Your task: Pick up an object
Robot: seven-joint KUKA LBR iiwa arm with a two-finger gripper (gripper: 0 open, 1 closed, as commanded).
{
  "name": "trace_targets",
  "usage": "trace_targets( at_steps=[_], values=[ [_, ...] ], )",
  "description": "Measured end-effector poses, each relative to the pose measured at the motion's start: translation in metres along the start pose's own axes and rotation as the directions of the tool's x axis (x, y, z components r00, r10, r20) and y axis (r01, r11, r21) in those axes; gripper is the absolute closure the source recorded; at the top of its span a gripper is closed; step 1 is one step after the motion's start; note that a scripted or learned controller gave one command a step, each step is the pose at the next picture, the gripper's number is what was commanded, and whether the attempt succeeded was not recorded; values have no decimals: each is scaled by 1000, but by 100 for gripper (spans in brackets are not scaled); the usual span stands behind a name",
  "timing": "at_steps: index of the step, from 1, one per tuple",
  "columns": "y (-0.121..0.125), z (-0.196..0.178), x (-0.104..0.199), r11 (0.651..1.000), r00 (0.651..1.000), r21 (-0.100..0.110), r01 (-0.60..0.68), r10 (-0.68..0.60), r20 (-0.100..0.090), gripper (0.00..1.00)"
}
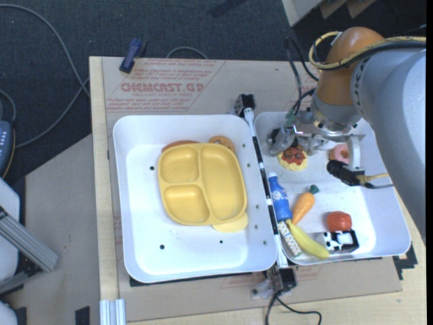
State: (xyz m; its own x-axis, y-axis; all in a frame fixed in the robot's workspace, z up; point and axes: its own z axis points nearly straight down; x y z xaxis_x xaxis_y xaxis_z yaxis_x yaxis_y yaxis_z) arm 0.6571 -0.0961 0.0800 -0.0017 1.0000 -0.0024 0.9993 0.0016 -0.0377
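Observation:
My gripper (292, 138) hangs over the far left part of the right bin (389, 230), the grey arm with its orange band coming in from the upper right. Just below it lies a small round toy pizza (294, 158), yellow with red spots. Part of a pink piece (339, 154) shows to the right of the gripper. Nearer the front lie an orange carrot (304, 206), a blue tube (278, 197), a yellow banana (306, 240), a red piece (338, 220) and a black and white toy (340, 241).
The left bin (135, 202) holds a yellow divided plate (201, 183), with a brown piece (220, 141) peeking out behind it and a pale yellow piece under its front edge. A blue clip (132, 55) lies on the cardboard at the back left.

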Motion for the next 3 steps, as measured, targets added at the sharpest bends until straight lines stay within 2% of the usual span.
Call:
trace_targets(
  at_steps=[1,2,3],
  values=[
    [-2,0,-14,1000,1000,-8,2,-2,-8,0],
    [-2,-11,-14,1000,1000,-9,2,-2,-8,100],
    [-2,-11,-14,1000,1000,-9,2,-2,-7,0]
  ],
)
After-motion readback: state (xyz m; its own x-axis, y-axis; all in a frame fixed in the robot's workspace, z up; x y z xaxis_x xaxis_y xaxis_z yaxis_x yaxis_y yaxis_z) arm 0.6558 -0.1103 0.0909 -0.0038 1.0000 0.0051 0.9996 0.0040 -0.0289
